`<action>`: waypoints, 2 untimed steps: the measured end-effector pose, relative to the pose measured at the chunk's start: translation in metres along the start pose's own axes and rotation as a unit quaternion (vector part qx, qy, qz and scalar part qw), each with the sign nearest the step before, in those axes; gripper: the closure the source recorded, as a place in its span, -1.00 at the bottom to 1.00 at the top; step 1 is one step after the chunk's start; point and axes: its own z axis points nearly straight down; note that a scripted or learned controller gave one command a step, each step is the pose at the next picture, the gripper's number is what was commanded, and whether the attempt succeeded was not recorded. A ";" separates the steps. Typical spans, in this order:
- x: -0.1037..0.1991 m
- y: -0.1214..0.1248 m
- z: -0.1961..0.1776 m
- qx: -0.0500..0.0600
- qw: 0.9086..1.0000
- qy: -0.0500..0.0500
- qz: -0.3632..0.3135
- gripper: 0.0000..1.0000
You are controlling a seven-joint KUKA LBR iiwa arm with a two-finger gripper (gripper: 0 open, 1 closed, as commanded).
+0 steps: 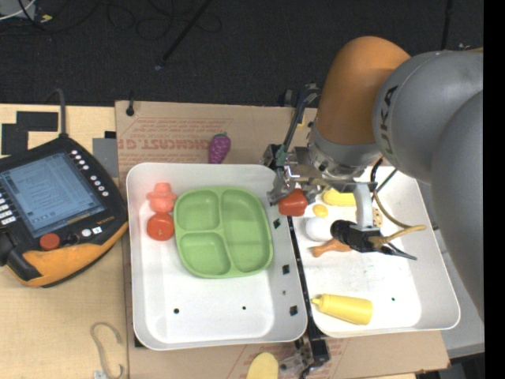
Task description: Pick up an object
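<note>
My gripper (289, 193) hangs over the rim between the two white bins, under the arm's orange band. A small red toy piece (293, 204) sits at its fingertips, gripped between them above the divider. In the left bin (205, 322) lies a green divided plate (223, 233), with a pink toy (161, 197) and a red tomato (160, 227) to its left. The right bin (418, 306) holds a white egg (316, 228), a small yellow piece (319, 210), a yellow block (340, 198), an orange-brown piece (328, 248) and a yellow bottle (342, 308).
Purple grapes (219, 146) lie on the cardboard behind the left bin. A yellow object (263, 365) rests on the bench in front of the bins. A teach pendant (55, 204) lies to the left, and a metal hook (106, 346) is near the front left.
</note>
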 end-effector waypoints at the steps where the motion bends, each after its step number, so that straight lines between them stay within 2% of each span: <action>1: 0.035 0.012 0.014 0.001 1.000 -0.001 0.001 1.00; 2: 0.033 0.016 0.014 0.000 1.000 -0.001 0.001 1.00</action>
